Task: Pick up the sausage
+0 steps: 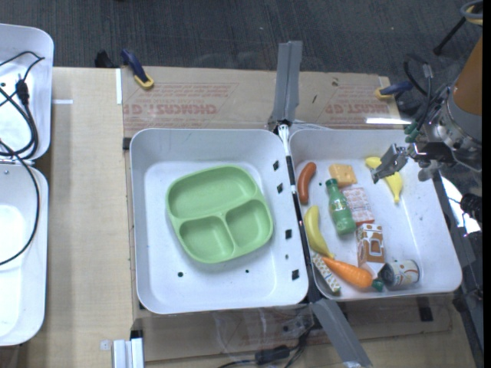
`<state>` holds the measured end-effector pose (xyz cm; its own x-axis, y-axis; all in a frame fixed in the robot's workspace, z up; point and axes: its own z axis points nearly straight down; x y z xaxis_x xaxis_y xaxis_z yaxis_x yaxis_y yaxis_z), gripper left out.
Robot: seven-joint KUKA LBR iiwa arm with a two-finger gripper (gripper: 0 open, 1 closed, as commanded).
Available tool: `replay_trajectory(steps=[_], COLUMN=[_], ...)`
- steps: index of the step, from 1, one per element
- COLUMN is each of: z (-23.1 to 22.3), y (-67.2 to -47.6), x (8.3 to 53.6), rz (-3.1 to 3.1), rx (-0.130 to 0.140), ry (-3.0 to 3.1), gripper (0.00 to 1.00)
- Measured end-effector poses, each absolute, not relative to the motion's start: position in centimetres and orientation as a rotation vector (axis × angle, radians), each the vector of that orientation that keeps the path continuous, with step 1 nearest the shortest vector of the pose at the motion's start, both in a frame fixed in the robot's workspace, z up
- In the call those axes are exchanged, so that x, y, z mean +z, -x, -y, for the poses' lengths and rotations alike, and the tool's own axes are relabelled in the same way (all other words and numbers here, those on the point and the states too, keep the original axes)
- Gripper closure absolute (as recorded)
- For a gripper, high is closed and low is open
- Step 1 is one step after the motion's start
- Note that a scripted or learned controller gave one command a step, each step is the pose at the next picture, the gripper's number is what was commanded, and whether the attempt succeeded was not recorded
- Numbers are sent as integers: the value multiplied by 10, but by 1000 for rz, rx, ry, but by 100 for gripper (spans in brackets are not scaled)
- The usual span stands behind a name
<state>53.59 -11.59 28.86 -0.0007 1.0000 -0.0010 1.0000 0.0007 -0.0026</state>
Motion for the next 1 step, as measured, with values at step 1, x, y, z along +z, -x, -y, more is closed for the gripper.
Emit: replay_trajectory(steps=[1], z=[52], y=[-595], x=[190], rz=[2255], rx=[6], ry=[2183], gripper=[0])
